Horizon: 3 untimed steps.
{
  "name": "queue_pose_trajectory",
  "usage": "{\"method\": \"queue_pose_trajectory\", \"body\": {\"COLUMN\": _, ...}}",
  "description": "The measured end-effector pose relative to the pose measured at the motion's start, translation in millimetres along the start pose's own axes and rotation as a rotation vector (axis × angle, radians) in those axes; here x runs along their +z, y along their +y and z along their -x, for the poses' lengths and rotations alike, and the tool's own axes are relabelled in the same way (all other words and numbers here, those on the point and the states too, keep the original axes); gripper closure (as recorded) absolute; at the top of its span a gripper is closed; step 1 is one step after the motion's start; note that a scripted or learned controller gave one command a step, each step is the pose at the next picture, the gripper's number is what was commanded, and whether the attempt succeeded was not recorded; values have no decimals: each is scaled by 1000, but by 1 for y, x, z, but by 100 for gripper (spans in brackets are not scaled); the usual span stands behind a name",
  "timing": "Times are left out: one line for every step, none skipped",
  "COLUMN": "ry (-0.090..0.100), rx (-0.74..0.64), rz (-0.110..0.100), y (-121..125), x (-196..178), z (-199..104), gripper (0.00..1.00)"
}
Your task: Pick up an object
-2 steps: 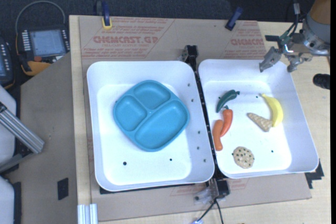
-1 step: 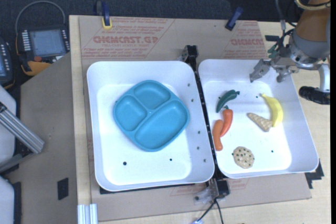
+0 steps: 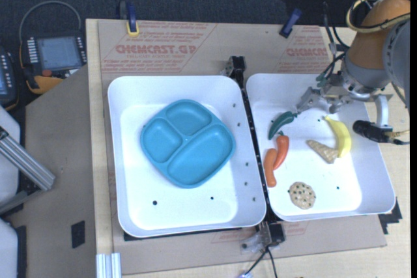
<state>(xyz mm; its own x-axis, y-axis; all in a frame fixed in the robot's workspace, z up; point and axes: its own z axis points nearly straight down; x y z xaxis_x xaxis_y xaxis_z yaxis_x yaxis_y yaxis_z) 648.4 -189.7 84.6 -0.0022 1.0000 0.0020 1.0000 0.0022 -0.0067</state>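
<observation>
Here, the gripper (image 3: 311,101) is seen low over the right bin (image 3: 365,205), near a green pepper (image 3: 281,122); its state cannot be told. A banana (image 3: 341,134), orange carrot (image 3: 270,167), red pepper (image 3: 281,150), cone (image 3: 324,150) and cookie (image 3: 301,194) are spread there. A blue divided plate (image 3: 187,142) is placed in the left bin (image 3: 130,205).

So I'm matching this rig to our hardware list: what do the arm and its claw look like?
The arm is grey with a rounded orange band above the wrist. Thin cables loop around it. The claw is grey metal with slender fingers.
</observation>
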Motion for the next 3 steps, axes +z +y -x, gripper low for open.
{"method": "queue_pose_trajectory", "body": {"ry": -3, "rx": -1, "rz": 9, "y": 2, "x": -16, "z": 1, "gripper": 100}}
{"method": "queue_pose_trajectory", "body": {"ry": -5, "rx": 1, "rz": 15, "y": 13, "x": -66, "z": -1, "gripper": 100}}
{"method": "queue_pose_trajectory", "body": {"ry": -4, "rx": 1, "rz": 13, "y": 16, "x": -110, "z": -4, "gripper": 100}}
